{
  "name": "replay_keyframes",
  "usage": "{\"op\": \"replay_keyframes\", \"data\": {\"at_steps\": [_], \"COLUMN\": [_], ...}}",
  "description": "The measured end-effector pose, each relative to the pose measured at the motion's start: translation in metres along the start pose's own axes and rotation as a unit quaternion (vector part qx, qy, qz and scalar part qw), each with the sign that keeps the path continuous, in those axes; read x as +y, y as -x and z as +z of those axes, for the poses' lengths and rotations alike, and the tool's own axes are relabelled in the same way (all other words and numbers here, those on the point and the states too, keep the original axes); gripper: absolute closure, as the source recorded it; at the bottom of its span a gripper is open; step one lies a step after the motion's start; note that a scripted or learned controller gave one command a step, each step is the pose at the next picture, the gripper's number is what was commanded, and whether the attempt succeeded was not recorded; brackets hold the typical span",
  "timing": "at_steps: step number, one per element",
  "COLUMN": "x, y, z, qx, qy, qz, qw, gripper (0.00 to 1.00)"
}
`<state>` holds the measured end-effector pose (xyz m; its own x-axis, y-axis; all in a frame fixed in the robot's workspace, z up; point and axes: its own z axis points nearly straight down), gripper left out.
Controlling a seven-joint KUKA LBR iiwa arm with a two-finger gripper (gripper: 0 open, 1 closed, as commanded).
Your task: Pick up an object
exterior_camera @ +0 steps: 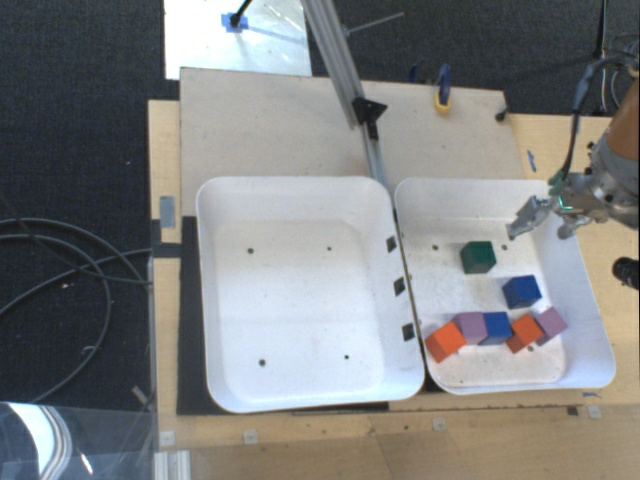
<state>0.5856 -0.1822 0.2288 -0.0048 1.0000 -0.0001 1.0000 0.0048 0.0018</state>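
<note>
In the right bin (585,368) lie several small cubes. A green cube (478,257) sits alone near the middle, with a blue cube (521,291) just below and to its right. Along the bin's front a row runs from an orange cube (446,341) through a purple cube (470,326), a second blue cube (496,327) and a second orange cube (524,332) to a second purple cube (550,322). My gripper (543,226) hangs over the bin's upper right part, above and right of the green cube. Its fingers are spread, with nothing between them.
The left bin (300,288) adjoins the right one along a shared rim with black clips (399,286). A slanted metal pole (340,58) crosses the back board. Cables (60,268) lie on the dark floor at left.
</note>
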Motion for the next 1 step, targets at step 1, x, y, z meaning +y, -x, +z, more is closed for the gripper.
{"op": "replay_keyframes", "data": {"at_steps": [1], "x": [0.0094], "y": [0.0268], "z": [0.1131], "qx": [-0.004], "qy": [0.010], "qz": [0.000], "qw": [0.9999], "gripper": [0.00]}}
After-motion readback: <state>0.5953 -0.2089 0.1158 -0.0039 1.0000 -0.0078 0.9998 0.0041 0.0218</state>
